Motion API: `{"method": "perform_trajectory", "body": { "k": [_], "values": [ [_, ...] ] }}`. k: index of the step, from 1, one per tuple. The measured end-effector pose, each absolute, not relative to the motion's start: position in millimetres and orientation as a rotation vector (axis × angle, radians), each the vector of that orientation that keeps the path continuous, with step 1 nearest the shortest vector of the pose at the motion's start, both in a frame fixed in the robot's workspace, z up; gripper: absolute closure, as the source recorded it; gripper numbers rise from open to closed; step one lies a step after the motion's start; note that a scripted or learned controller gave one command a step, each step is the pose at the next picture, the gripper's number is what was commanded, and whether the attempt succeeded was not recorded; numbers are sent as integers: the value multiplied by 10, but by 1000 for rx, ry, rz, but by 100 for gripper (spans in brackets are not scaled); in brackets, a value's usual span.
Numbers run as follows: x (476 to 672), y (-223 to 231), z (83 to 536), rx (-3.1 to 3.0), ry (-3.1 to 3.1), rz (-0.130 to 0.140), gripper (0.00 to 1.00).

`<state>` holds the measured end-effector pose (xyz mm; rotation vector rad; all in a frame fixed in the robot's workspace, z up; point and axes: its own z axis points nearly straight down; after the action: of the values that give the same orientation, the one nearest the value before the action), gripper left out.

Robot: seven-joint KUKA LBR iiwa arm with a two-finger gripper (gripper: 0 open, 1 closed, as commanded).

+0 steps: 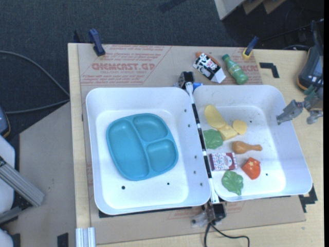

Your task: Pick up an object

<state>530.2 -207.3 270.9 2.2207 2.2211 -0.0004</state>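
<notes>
My gripper (300,115) hovers over the right rim of the right bin (288,181), open, with nothing between its fingers. In that bin lie a yellow banana-shaped piece (214,116), a small yellow round piece (239,126), a yellow chunk (228,133), a green leafy piece (212,138), an orange drumstick (247,147), a red-and-white packet (222,161), a red pepper (251,168) and a green lump (232,182). All of them sit left of the gripper, in the bin's left half.
The left bin (97,112) holds a blue divided plate (142,145). Behind the bins, a cow-patterned carton (208,67) and a green bottle (235,69) lie on the bench. Blue clamps (96,41) stand at the bench's far edge.
</notes>
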Motion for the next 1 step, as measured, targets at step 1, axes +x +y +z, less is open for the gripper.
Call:
{"method": "perform_trajectory", "body": {
  "k": [1],
  "values": [
    [5396, -1898, 1165, 2223, 2223, -2, 0]
  ]
}}
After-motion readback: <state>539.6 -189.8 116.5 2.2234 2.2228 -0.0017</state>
